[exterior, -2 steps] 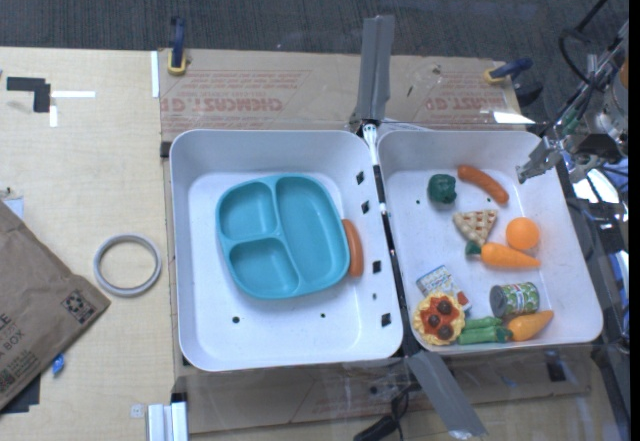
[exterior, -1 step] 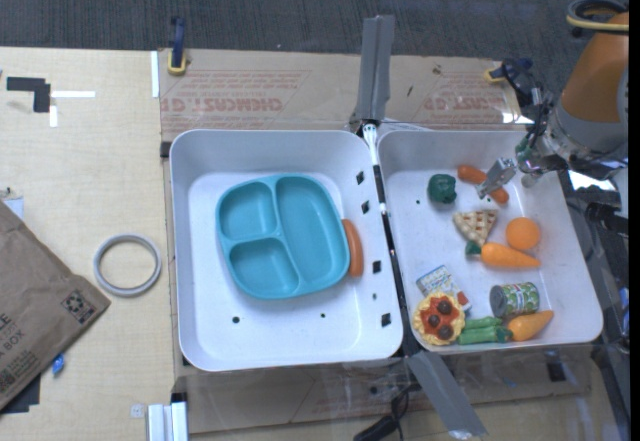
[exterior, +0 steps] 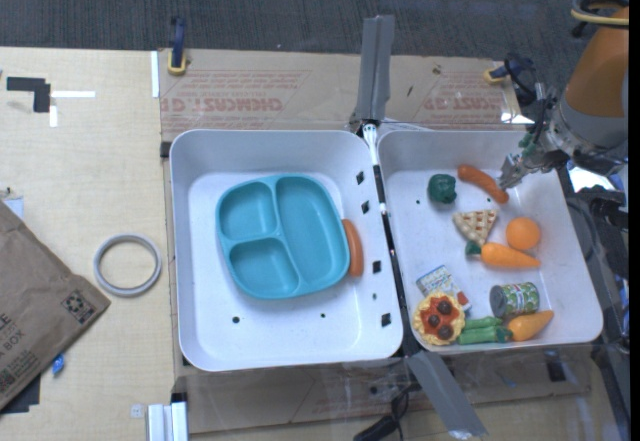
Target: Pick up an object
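A tape ring [exterior: 127, 263] lies on the bench left of the bins, with a cardboard box [exterior: 35, 314] at the near left edge. In the left bin [exterior: 195, 329] sits a blue tray [exterior: 281, 236] with three compartments; an orange sausage [exterior: 353, 246] lies against the tray's right rim.

The right bin [exterior: 570, 259] holds the toys. At its far side are a dark green lump [exterior: 442, 188] and, just right of it, a slanted hot dog [exterior: 482, 182]. Nearer sit a waffle wedge [exterior: 476, 224], an orange ball [exterior: 523, 233] and a carrot [exterior: 508, 255]. Along the near wall come a small card [exterior: 436, 280], a pizza [exterior: 440, 317], a green pod [exterior: 484, 331], a can [exterior: 515, 298] on its side and a second carrot [exterior: 530, 325].

The gripper [exterior: 513, 171] hangs over the far right part of this bin, its tips just beside the hot dog's right end. Whether its fingers are spread or pressed together I cannot tell; nothing shows between them.
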{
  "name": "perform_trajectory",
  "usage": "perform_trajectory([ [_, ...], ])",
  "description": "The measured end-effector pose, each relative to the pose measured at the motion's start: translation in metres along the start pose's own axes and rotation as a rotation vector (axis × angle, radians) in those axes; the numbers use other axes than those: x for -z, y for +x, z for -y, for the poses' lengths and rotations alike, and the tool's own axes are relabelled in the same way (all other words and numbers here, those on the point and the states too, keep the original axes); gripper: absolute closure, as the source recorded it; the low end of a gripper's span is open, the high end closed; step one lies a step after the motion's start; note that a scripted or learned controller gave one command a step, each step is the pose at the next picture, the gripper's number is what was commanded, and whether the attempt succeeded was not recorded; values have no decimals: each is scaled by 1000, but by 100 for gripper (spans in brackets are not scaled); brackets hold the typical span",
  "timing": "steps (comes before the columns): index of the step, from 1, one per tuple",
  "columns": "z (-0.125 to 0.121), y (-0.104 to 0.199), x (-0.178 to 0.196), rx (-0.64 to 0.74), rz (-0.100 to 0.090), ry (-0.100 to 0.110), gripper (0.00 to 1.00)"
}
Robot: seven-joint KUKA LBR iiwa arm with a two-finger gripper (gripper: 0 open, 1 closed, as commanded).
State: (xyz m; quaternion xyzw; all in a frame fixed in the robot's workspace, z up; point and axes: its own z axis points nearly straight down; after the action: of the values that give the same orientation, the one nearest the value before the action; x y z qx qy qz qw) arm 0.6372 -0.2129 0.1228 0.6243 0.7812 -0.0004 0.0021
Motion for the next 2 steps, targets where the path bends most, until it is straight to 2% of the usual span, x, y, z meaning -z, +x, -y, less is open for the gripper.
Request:
perform_trajectory([
  [1, 57, 4, -31, 191, -3, 1, 100],
  [2, 66, 72, 97, 6, -3, 2, 100],
])
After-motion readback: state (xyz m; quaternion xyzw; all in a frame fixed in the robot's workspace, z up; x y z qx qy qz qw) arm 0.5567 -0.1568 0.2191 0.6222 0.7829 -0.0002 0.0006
